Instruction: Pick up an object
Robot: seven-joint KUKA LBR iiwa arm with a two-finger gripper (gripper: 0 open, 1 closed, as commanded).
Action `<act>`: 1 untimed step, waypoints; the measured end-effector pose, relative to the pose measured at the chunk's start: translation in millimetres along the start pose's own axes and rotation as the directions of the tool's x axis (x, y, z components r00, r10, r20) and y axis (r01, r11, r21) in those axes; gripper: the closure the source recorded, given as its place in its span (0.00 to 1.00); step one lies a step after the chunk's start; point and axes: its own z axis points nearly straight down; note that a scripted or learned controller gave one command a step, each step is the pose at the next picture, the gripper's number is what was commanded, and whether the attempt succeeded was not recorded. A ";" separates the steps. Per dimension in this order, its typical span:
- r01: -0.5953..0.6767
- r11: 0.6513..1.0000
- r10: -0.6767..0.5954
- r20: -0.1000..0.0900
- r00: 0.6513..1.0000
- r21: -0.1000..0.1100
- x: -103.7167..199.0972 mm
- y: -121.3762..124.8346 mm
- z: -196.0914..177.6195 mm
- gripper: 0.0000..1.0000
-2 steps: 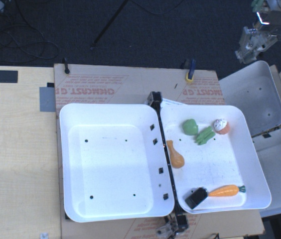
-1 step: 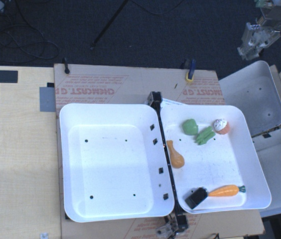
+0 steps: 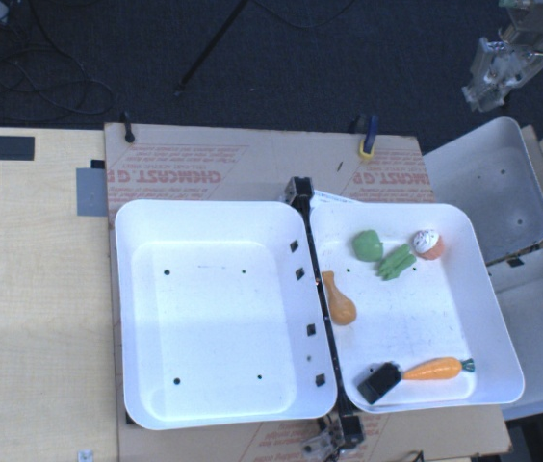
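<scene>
The right bin (image 3: 488,296) holds several small items. A green pepper (image 3: 368,245) and a green leafy piece (image 3: 397,262) lie near its far side, next to a white and orange ball (image 3: 426,243). An orange gourd (image 3: 339,303) rests against the divider. A carrot (image 3: 434,370) and a black block (image 3: 379,382) lie at the near edge. My gripper (image 3: 491,73) hangs far off at the top right, beyond the bins and over the dark floor, with nothing seen in it.
The left bin (image 3: 137,258) sits beside the right one on a cardboard sheet (image 3: 252,166). A blue clamp (image 3: 369,138) holds the sheet's far edge. A grey metal plate (image 3: 488,186) stands at the right of the bins.
</scene>
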 end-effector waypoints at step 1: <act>0.004 1.000 -0.004 0.000 1.000 0.003 1.1 0.5 -9.2 1.00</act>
